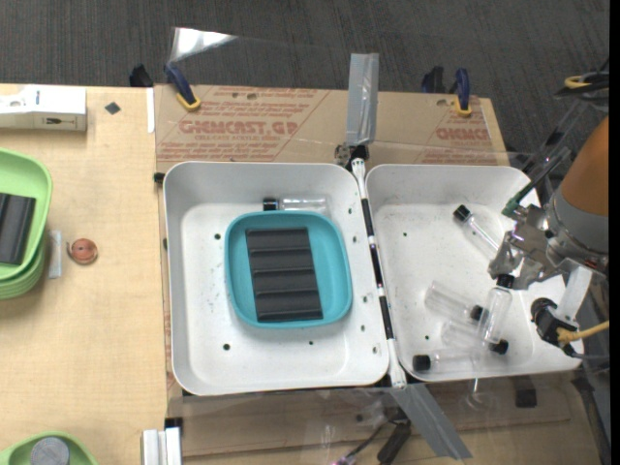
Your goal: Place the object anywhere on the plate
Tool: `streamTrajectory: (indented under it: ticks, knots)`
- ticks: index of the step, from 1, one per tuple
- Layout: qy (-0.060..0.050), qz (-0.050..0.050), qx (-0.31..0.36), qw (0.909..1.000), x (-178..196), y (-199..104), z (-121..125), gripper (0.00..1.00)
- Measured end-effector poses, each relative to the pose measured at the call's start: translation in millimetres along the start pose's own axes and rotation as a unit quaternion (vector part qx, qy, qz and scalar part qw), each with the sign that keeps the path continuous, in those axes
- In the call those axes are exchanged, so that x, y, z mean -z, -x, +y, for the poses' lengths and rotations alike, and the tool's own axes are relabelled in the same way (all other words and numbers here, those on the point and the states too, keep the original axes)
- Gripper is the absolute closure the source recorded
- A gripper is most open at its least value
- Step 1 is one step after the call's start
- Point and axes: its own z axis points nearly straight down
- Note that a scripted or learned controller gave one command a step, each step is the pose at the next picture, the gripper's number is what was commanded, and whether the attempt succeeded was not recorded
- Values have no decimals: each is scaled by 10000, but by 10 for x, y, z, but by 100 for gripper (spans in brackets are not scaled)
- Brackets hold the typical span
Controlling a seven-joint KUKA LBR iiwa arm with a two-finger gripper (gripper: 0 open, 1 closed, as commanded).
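A teal plate (334,289) with a black ridged insert (283,273) lies in the middle of the left white bin (194,289). Several clear plastic tubes with black caps lie in the right bin (407,260): one at the back (478,228), others near the front (447,301), (496,320), (453,341). My gripper (511,266) hangs over the right side of the right bin, just above the upright-looking tube at the front right. Its metal parts hide what is between them.
Another clear tube (294,203) lies in the left bin, just behind the plate. Cardboard (252,124) and clamps sit behind the bins. A green tray (34,187) and a small box (39,109) stand on the wooden bench at the left.
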Motion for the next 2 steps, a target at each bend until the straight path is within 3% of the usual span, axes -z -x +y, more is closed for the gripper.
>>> streamTrajectory:
  ticks: [1,2]
  knots:
    - [-5,4,617,9981,90,-609,-557,100]
    - [0,-8,927,9957,-114,-1228,-599,100]
